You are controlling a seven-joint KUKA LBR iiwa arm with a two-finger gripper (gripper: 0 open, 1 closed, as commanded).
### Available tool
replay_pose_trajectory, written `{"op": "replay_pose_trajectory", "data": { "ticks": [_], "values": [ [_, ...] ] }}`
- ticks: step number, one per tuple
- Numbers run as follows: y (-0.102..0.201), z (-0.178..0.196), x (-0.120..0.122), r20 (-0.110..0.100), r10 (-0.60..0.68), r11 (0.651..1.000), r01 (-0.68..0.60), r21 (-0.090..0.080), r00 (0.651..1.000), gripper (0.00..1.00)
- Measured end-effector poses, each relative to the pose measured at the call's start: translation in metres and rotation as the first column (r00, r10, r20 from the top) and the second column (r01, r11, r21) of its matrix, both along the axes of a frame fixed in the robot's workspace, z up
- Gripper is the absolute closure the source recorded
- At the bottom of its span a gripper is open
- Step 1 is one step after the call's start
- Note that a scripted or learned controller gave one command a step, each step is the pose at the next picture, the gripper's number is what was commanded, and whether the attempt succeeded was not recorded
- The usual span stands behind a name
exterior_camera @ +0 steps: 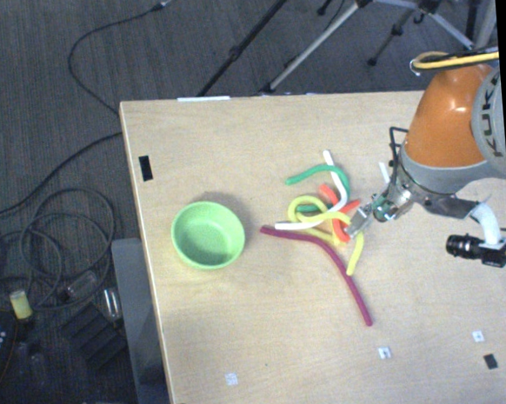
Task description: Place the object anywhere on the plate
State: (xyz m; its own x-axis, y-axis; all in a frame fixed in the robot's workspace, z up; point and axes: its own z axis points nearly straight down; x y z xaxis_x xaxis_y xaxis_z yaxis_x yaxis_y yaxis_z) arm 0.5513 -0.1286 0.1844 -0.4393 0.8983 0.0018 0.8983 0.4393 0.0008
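A tangle of soft strands [321, 207] lies near the middle of the wooden tabletop: green, yellow, orange and white loops, with a long magenta strand [344, 272] trailing toward the front. The round light-green plate [208, 235], dish-like with a raised rim, sits well to the left of the tangle with nothing in it. My gripper [359, 220] comes in from the right and its tip is down at the tangle's right edge, touching or almost touching the orange and yellow loops. The wrist hides how the tip meets the strands.
The tabletop [247, 345] is bare wood with small black and white markers near its edges. Its left edge runs just beyond the plate. Cables [55, 230] lie on the dark floor at left, and tripod legs [343, 11] stand behind the table.
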Motion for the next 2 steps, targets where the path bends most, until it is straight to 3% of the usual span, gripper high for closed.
{"op": "replay_pose_trajectory", "data": {
  "ticks": [1, 2],
  "values": [
    [0.0, 0.0, 0.0, 0.0, 0.0, 1.0, 0.0, 0.0, 1.0, 0.0],
    [-0.049, 0.067, 0.033, 0.001, 0.276, 0.961, -0.276, -0.004, 0.961, 0.0]
  ]
}}
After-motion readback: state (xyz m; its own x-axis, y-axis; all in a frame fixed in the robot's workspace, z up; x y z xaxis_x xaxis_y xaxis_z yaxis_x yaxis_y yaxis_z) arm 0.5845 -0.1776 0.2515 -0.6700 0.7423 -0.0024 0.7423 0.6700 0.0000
